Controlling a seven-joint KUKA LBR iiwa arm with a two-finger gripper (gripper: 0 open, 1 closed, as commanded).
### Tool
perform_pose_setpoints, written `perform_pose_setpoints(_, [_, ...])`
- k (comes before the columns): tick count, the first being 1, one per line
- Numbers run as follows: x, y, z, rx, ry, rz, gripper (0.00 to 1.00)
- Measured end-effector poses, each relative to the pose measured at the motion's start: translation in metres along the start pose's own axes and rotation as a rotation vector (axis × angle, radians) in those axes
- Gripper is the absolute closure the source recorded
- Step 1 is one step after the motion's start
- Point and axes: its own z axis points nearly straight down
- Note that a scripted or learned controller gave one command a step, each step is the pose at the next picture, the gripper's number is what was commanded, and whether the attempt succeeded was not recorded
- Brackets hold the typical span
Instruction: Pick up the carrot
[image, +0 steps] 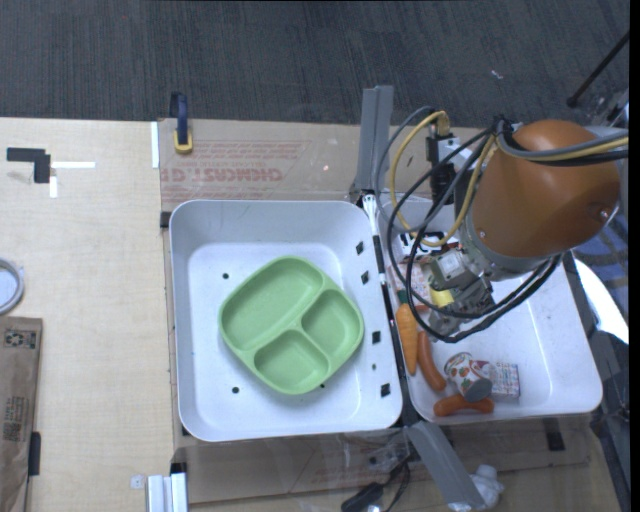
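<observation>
My tool (452, 285) sits low over the back-left part of the right bin (560, 385), under my orange wrist band (545, 185) w/ cables (425, 180) looped round it. Can't tell how it stands, whether spread or pressed together; the wrist and cables cover it. Nothing visibly pinched in it.

Carrot (407, 338) lies in the right bin hard against its left wall, long axis running front to back, just in front of and below my tool. Whether the tool touches it, can't tell.

Count, right bin: 1 carrot; 2 orange-red sausage-like pieces, one (431, 362) just right of the carrot and roughly parallel, the other (463, 405) lying crossways near the front edge; 1 small round printed item (462, 372); 1 small printed packet (503, 379) next to it on the right. More bits under my wrist, too hidden to name.

Left bin (195, 300): 1 green divided plate (290, 325), 3 compartments, sitting about mid-bin and turned at an angle.

2 white bins total, side by side, touching along the middle wall. On the worktop (80, 260) left of the bins: 1 roll of tape (8, 287) at the edge, 1 brown paper bag (20, 400), partly cut off. A blue-and-yellow clamp (180, 122) behind the left bin.
</observation>
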Motion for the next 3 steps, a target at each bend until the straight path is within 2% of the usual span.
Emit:
perform_pose_setpoints(1, [-0.035,0.018,0.001,-0.003,-0.001,-0.355,1.0])
perform_pose_setpoints(2, [-0.054,0.041,0.001,-0.004,-0.001,-0.757,1.0])
perform_pose_setpoints(3, [-0.051,0.003,-0.182,-0.001,-0.002,-0.735,1.0])
